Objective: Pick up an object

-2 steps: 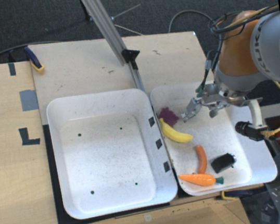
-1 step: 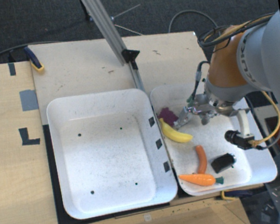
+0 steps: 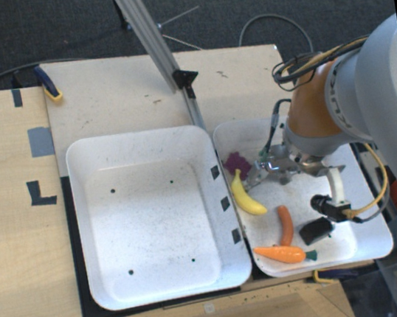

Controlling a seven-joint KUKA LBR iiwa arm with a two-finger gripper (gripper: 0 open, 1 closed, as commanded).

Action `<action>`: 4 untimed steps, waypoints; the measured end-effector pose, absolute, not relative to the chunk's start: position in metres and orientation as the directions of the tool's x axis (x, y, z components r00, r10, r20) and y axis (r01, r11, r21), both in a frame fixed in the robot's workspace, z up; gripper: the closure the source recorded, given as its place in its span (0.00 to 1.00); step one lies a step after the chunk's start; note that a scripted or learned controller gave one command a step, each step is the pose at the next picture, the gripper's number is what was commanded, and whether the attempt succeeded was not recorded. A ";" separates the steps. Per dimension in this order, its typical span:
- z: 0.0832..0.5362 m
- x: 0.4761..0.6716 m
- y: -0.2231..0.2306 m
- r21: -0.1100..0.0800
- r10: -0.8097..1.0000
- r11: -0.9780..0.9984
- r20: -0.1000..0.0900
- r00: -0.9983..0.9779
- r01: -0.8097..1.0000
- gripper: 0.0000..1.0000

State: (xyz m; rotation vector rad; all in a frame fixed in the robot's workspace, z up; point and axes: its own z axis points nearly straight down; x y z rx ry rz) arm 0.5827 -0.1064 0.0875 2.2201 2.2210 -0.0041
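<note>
While the grey arm w/ its orange band reaches in from the right, the tool sits low over the right bin, near that bin's upper-middle. Can't tell how far open the tool is or whether it has hold of anything: its tips are small, dark and blurred vs. the white bin floor.

Objects are all in the right bin. Yellow banana lies along the bin's left side, just left of the tool and close to it; contact can't be judged. Purple item sits just above the banana's top end, near the bin's left wall. Red-orange sausage-like piece lies roughly upright below the tool, approx. mid-bin. Orange carrot w/ a green tip lies near the front edge, its right part just below the sausage piece. Small black block rests right of those two.

Left bin stands beside the right one on the surface, walls touching or nearly so. A metal pole slants down from the top to the gap btwn the bins.
</note>
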 end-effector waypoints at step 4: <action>0.259 0.580 -0.105 0.005 1.000 0.001 -0.001 -0.001 1.000 1.00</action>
